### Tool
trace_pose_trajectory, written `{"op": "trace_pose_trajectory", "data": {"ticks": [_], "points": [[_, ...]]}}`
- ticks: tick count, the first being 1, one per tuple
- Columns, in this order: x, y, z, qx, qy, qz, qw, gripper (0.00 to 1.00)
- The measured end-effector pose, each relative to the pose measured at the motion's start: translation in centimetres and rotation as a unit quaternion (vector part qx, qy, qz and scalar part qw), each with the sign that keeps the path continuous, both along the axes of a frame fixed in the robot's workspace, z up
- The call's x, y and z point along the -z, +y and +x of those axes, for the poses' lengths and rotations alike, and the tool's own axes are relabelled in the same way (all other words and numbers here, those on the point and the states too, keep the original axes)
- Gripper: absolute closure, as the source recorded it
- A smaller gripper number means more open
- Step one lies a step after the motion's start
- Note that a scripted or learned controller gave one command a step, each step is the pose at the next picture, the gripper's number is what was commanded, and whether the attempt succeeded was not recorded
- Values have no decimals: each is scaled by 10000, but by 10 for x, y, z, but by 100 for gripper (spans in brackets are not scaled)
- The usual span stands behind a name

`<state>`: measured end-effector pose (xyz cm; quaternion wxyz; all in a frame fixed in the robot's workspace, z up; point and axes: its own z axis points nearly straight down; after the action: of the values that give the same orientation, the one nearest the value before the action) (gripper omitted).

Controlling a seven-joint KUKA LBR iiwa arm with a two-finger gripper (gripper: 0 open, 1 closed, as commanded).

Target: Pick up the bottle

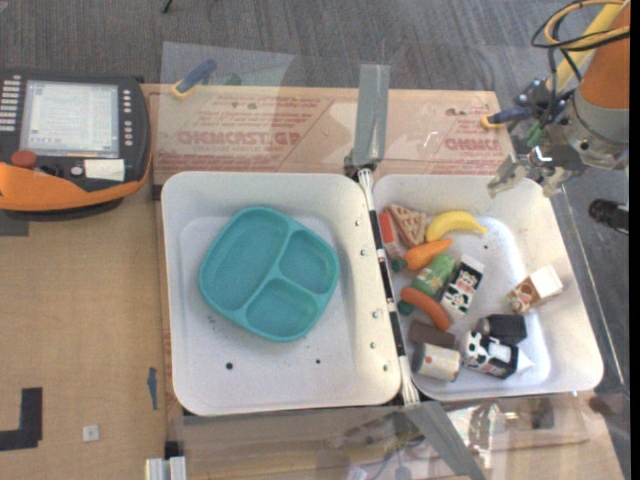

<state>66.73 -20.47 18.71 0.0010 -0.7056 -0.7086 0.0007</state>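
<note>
We see the gripper (527, 172) spread and holding nothing above the right bin (575, 298), at its far edge. The bottle (433, 278), green and small, lies mid-bin among toys; we judge it light, rigid, slippery, best pinched across its body.

Teal tray (268, 273) in left bin (185, 298); banana (455, 225) opposite.

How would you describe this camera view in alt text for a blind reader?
A robot gripper hovers over the far corner of the right bin, which holds toy food including a banana and carrot. The left bin holds a teal divided plate.
</note>
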Motion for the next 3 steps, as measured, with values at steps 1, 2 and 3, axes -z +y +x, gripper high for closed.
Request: {"op": "trace_pose_trajectory", "data": {"ticks": [1,2,3], "points": [[46,-10,4,-12,-76,-25,10000,0],[-185,-14,-41,-392,-12,-13,9992,0],[-55,71,-75,-519,0,-1,9987,0]]}}
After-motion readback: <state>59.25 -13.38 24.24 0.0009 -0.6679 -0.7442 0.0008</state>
